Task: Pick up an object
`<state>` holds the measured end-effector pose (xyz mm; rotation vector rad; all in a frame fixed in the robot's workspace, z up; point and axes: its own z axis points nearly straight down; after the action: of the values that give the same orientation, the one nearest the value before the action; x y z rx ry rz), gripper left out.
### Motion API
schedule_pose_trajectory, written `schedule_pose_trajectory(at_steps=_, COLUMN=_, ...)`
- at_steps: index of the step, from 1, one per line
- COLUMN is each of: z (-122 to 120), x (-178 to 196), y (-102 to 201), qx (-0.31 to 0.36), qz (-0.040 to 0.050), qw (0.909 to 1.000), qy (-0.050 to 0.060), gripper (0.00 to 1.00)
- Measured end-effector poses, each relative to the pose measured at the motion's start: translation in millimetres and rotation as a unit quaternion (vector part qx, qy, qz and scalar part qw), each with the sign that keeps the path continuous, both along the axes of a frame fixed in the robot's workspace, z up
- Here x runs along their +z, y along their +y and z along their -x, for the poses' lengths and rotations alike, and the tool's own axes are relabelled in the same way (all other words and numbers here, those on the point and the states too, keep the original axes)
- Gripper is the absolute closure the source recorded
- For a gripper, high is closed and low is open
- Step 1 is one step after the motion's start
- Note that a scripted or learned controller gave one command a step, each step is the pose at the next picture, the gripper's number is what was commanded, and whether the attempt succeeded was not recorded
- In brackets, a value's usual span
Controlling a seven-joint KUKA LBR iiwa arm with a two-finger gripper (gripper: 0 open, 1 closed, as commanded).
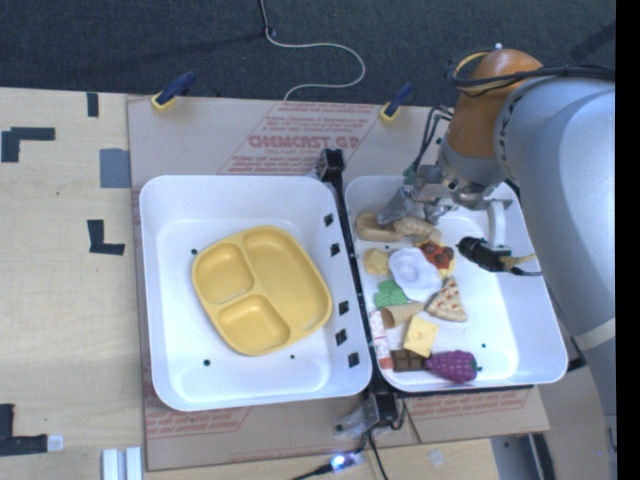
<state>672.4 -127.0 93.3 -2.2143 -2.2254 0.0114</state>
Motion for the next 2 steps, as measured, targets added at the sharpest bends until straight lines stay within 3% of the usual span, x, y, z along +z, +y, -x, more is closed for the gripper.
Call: schedule_pose_trajectory(at_steps=2, z=8.0, x=89.7, y=-1.7, qx=-0.002, qz=-0.0017, qw=1.0000, qy=-0.003, gripper=1.00)
